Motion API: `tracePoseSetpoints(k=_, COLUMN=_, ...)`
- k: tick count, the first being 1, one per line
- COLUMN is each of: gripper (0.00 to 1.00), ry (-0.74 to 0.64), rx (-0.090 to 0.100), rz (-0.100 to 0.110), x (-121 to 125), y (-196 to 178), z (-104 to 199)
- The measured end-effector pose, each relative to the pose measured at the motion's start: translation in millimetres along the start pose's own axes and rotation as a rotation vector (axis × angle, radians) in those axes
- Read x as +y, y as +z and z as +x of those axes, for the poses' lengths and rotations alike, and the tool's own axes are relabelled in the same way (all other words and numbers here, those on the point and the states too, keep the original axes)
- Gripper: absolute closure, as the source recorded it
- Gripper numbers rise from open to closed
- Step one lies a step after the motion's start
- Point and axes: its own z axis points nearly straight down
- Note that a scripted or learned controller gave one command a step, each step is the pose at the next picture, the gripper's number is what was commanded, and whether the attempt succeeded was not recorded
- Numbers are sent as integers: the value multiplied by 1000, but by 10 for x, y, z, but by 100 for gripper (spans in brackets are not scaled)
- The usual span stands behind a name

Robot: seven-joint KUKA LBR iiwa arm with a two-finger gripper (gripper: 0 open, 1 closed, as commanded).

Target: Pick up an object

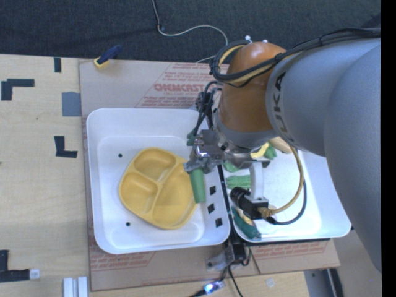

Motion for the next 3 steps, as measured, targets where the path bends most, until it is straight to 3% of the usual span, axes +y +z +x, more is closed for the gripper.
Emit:
tracePoseSetpoints(k=1, gripper=100, ry=5, rx=-4, rz=4, x=20, y=189, z=-35)
tracePoseSetpoints(k=2, gripper=100, ry=6, rx=-3, rz=1, x=49, y=148, z=-163)
tracePoseSetpoints(k=3, gripper=100, ry=4, rx=-2, rz=1, x=132, y=131, z=-21)
